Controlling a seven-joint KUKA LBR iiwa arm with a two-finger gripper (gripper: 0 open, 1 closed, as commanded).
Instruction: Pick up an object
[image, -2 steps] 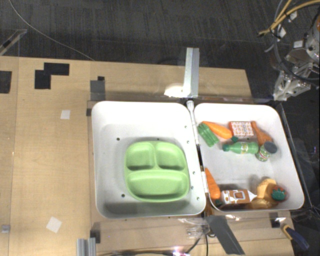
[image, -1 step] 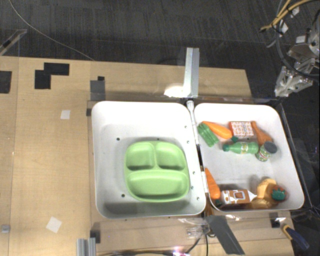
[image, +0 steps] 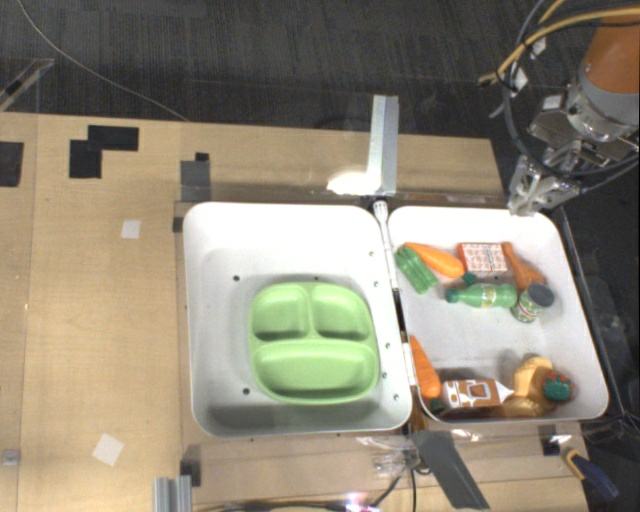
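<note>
The gripper (image: 528, 195) hung over the right bin's (image: 582, 300) far rim; whether its fingers were apart I cannot tell. Inside that bin lay a green bottle (image: 483, 296): probably light, stiff, slippery plastic, best pinched across its middle.

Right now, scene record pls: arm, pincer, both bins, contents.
arm: reaches in from upper right, orange band visible
pincer: above the far rim of the right bin, nothing seen between its fingers
left bin: holds a green divided tray, lying flat
right bin: holds toy food
far cluster: green pickle, carrot, pink box, green bottle, small can
near cluster: second carrot along the left wall, brown carton, jumbled yellow-brown items, too blurred to name
</note>
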